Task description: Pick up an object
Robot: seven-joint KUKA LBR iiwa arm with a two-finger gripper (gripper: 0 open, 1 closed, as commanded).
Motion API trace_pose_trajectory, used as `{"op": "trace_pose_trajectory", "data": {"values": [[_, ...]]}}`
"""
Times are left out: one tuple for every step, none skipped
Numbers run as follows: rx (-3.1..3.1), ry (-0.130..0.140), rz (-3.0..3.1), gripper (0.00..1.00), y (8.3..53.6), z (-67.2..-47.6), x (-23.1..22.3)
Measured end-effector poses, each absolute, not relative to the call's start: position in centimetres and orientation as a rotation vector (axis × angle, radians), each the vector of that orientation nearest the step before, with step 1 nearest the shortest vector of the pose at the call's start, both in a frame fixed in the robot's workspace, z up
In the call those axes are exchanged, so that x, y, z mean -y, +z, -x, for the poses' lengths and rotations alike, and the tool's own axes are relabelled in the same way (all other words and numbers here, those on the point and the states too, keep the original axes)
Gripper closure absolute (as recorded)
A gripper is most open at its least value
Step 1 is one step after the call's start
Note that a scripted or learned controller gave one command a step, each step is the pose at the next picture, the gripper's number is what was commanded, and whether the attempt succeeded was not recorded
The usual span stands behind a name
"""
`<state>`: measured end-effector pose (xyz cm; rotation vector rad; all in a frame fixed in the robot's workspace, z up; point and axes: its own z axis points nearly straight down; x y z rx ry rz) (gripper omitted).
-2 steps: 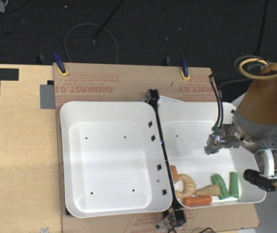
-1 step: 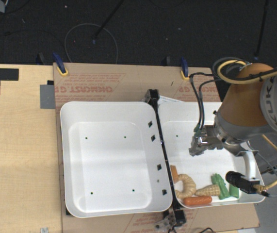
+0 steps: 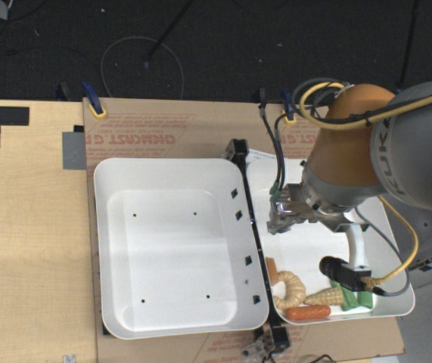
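two white bins on a printed cardboard sheet, gripper over the right one.
cardboard sheet (image 3: 163, 131): upside-down red print, seemingly "chemcast". left bin (image 3: 163, 255). right bin (image 3: 318, 244): gripper (image 3: 282, 219) above, open or closed cannot be told; near corner holds tan curled piece (image 3: 291, 286), orange-red stick (image 3: 308, 314), yellow cone (image 3: 327, 298).

Arm (image 3: 352, 150) reaching leftward, end effector (image 3: 282, 219) lowered

My right bin (image 3: 315, 245) reads white; along its near edge I see a ridged tan pastry (image 3: 293, 284), a red-orange sausage (image 3: 306, 314) and a green piece (image 3: 358, 301). Left of it, the other bin (image 3: 170, 248) is white with small black dots.
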<state>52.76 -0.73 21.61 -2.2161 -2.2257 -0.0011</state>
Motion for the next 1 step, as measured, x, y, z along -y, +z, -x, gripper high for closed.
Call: {"op": "trace_pose_trajectory", "data": {"values": [[2.224, 0.001, 2.217, 1.0, 21.03, -53.4, -4.56]]}}
